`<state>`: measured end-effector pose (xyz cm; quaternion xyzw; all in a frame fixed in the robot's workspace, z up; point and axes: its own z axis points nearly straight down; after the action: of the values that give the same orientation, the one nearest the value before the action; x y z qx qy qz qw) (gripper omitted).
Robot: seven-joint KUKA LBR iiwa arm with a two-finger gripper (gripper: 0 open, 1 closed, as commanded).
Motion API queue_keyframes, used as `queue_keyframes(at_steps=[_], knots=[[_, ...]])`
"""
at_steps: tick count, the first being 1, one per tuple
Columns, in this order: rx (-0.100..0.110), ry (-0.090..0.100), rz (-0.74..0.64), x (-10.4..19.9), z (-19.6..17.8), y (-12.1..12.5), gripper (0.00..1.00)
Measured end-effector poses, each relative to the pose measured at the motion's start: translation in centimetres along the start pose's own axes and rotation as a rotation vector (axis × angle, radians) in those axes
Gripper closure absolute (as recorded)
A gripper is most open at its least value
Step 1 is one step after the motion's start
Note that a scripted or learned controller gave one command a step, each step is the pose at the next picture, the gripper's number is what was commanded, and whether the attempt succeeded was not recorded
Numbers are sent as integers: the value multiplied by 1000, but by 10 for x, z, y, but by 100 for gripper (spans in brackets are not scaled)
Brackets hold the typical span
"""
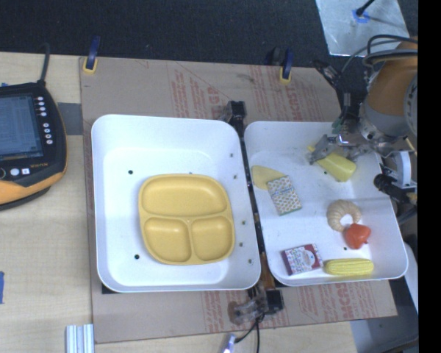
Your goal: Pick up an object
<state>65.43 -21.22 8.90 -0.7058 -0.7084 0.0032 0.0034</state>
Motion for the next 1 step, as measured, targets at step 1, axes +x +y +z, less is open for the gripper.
queue_keyframes(at_steps=[1], knots=[[-6, 0, -1, 1, -3, 2, 0]])
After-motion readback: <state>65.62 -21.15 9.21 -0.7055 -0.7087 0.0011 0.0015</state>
